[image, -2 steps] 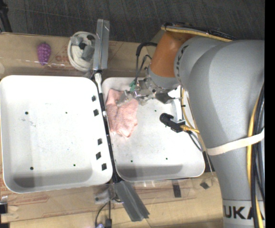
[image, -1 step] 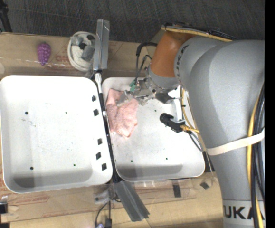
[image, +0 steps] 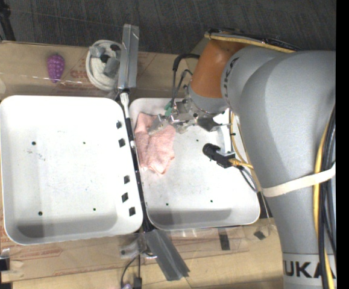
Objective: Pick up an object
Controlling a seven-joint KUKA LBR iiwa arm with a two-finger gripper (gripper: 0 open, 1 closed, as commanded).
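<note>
A crumpled pink cloth (image: 155, 144) lies in the right bin (image: 210, 206), against its left wall near the far end. My gripper (image: 172, 118) is low over the cloth's far right corner, at or just above the fabric. The arm's grey body and orange band cover the bin's far right corner. A small green bit (image: 169, 108) shows right at the gripper; I cannot tell whether it is a separate object.
The left bin (image: 59, 221) stands beside the right one, with a row of black clips along the shared wall (image: 128, 179). On the bench behind the bins are a purple grape-like toy (image: 55, 67) and a white coiled cable (image: 103, 63).
</note>
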